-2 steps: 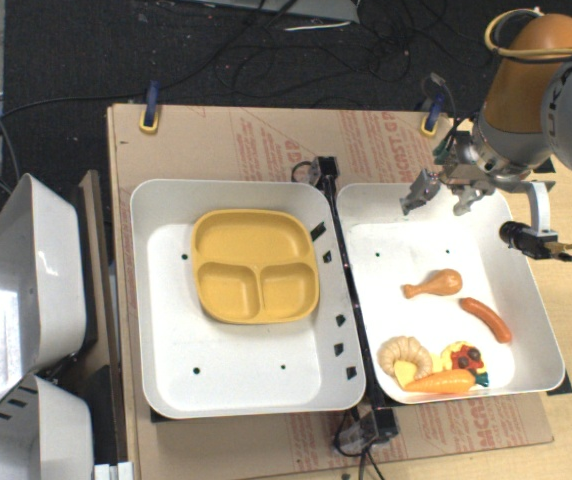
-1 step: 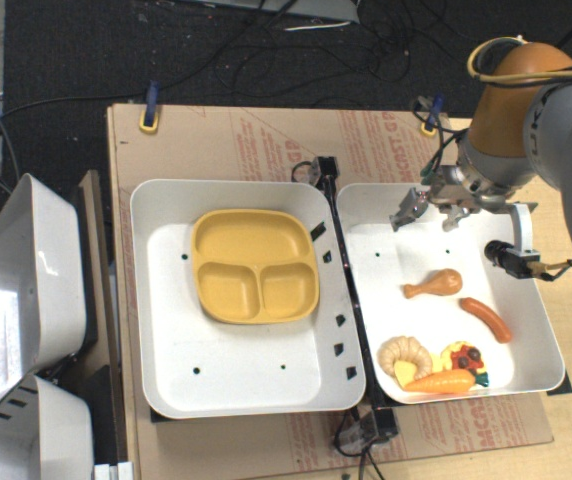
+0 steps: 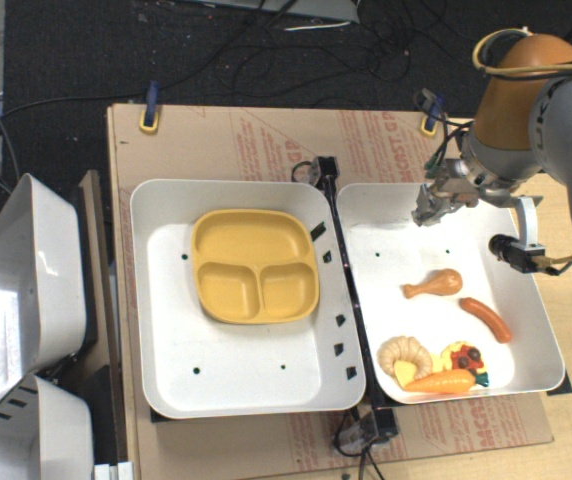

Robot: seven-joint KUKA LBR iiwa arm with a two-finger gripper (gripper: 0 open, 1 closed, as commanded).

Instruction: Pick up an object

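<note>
Toy food lies in the right bin: a chicken drumstick near the middle, a red-orange sausage to its right, and at the front a croissant-like pastry, an orange carrot and a yellow piece with dark and red dots. My gripper hangs over the far edge of the right bin, well behind the drumstick and apart from every toy. Nothing shows between its fingers.
The left bin holds a yellow divided plate. A black fitting sits at the right bin's right side. Clamps hold the brown board at its back edge. Extra white bins stand at the far left.
</note>
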